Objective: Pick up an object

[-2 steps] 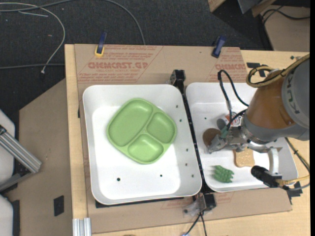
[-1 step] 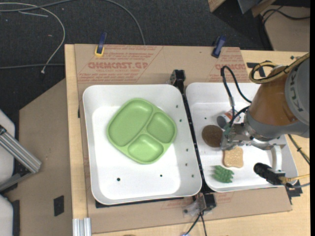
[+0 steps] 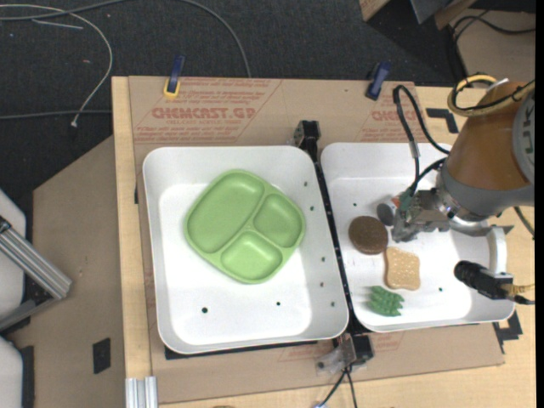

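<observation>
In the right bin (image 3: 357, 170) lie three small objects: a round brown disc (image 3: 368, 235), a tan piece shaped like a slice of toast (image 3: 402, 270), and a small green leafy toy (image 3: 385, 301). My gripper (image 3: 406, 221) hangs low over the right bin, just right of the brown disc and above the toast piece. Its tip is close to the disc's right edge. Nothing shows between the gripper and the bin floor.
The left bin (image 3: 170, 228) holds a green divided plate (image 3: 246, 225) with three compartments. A black clamp (image 3: 307, 133) sits at the top of the divider between the bins. Cables (image 3: 414, 134) run across the right bin's upper part to the arm.
</observation>
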Motion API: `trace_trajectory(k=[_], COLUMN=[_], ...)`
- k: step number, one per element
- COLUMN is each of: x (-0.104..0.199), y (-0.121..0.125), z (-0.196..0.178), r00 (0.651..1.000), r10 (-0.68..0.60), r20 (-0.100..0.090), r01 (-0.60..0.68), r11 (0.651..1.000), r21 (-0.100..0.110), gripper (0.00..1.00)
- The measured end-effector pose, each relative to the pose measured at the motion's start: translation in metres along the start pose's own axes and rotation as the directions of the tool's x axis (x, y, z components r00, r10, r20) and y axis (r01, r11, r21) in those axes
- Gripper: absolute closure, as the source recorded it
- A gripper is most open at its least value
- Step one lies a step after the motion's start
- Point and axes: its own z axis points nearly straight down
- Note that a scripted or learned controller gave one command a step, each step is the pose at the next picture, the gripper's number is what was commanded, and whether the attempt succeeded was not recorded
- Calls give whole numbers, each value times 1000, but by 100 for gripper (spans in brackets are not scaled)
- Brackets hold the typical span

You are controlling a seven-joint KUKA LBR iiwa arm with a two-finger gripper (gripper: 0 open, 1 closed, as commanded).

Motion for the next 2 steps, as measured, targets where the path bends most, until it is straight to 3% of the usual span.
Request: trace_trajectory(k=[1, 2], x=[10, 10], y=[2, 3], z=[-51, -68], r00=[1000, 1000], r10=[-1, 0], r20=[0, -1], r01=[1, 0], r11=[1000, 1000], r21=[-1, 3], gripper=[100, 100])
